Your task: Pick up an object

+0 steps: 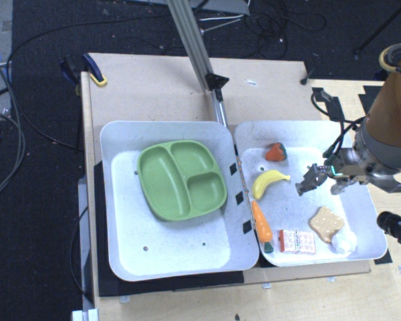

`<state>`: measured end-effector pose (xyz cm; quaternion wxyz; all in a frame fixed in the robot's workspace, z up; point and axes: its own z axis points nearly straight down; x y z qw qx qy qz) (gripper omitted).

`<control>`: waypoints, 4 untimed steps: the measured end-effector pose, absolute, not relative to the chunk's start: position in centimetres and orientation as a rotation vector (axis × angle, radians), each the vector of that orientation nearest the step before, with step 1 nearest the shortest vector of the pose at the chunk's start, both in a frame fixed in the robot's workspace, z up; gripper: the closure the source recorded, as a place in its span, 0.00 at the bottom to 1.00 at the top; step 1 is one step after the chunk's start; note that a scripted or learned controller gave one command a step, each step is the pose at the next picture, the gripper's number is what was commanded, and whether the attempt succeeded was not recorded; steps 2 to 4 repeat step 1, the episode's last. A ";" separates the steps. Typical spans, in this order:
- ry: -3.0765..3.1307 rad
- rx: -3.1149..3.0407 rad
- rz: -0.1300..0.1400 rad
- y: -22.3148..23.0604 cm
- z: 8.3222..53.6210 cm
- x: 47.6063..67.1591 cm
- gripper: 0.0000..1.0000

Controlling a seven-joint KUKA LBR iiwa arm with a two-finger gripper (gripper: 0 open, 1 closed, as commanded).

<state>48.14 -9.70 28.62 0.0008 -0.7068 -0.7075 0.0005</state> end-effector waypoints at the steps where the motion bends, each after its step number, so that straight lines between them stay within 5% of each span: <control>1: -2.222 -2.220 0.000 -9.7 28.7 48.2 0.00; 4: -2.222 -2.220 0.000 -9.7 28.7 48.2 0.00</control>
